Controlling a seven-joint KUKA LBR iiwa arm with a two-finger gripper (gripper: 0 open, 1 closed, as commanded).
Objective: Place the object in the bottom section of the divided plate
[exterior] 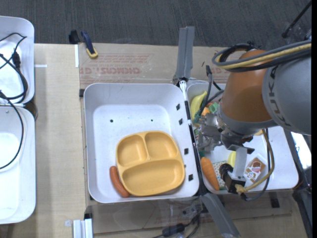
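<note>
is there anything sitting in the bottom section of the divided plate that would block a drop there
Nothing visible does. The bottom section of the divided plate shows bare yellow. A sausage lies outside the plate against its left rim, on the bin floor.

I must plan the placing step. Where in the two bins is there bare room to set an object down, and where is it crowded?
Free: all three sections of the yellow divided plate, and the left bin floor behind and left of the plate. A sausage lies against the plate's front-left edge. Crowded: the right bin, with a carrot, other small items and the arm above it.
</note>
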